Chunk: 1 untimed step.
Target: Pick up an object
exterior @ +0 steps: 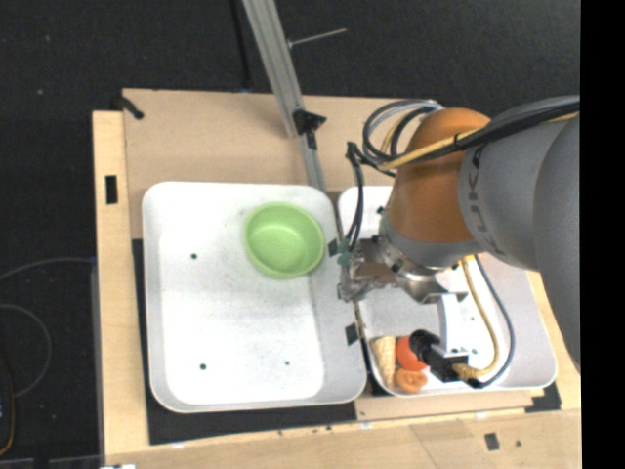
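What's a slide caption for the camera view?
KUKA arm over the right bin; green bowl in the left bin.

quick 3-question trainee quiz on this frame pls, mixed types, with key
1. True or false: the green bowl sits in the left bin.
2. Multiple choice: over which bin is the arm positioned? A) left bin B) right bin C) neither, it is off the bench
3. Fill in: the small orange and red items lie near the ______ edge of the right bin in the camera view.

Key:
1. True. The bowl is in the left bin's upper right part, close to the divide between the bins.
2. B. The arm covers much of the right bin.
3. Bottom, toward its left corner.
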Tool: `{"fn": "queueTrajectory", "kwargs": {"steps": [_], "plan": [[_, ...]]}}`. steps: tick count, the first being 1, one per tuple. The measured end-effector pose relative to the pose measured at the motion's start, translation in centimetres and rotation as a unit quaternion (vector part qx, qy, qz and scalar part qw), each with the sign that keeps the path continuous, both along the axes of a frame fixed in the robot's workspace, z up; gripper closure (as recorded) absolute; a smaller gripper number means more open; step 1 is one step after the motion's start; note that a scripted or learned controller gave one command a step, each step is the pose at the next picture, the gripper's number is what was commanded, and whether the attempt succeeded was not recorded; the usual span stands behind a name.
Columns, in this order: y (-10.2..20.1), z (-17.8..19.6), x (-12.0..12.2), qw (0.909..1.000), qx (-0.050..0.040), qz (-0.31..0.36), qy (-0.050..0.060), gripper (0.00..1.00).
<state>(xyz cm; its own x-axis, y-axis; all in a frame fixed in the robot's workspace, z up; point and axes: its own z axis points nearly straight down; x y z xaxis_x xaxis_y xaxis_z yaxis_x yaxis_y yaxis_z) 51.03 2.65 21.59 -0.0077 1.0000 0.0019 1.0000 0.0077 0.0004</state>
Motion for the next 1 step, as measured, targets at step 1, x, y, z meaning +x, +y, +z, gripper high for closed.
{"fn": "queueTrajectory", "kwargs": {"steps": [1], "plan": [[5.33,0.06,-0.56,1.0000,0.0003,0.001,-0.001,1.00]]}}
